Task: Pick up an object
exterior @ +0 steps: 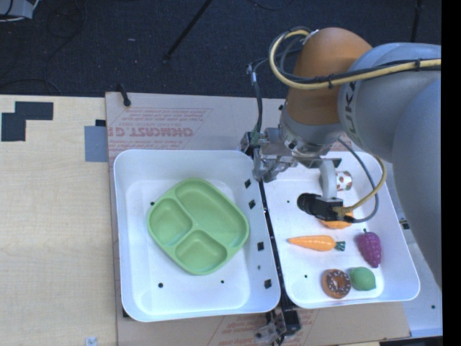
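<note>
Jaws sit above the rim where the two bins meet. I cannot tell whether they are open or closed, and I see nothing held. The carrot (313, 243) lies apart in the right bin (301, 272). Risk: lowering here strikes the rim and grasps nothing.

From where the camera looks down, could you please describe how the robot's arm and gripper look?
The arm is a thick, rounded grey casing with a glossy orange band above the wrist. A yellow cable loops around that band and runs along the grey shell. The gripper is a small, dull metal assembly.
</note>
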Robot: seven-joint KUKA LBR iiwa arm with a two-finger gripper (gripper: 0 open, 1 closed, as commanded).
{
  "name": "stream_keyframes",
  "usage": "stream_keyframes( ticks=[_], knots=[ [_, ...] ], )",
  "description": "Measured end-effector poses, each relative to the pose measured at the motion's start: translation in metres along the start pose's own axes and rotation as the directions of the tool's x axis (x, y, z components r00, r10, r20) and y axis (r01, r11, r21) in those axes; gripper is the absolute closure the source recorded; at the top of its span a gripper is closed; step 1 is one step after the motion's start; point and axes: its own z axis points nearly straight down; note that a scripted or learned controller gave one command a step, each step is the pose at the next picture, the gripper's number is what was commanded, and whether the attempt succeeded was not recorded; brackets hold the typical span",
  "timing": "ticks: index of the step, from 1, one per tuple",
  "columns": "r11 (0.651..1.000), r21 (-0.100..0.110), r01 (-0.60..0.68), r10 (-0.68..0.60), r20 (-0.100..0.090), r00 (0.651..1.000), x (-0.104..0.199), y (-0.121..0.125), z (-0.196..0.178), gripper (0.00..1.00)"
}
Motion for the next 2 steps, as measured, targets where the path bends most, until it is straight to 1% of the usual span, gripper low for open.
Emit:
stream_keyframes(
  ticks=[1,2],
  knots=[
    [1.000,-0.001,0.002,-0.002,0.000,1.000,0.058,-0.009,-0.005,1.00],
    [1.000,0.001,-0.001,0.001,0.001,1.000,0.077,-0.023,-0.012,1.00]
  ],
)
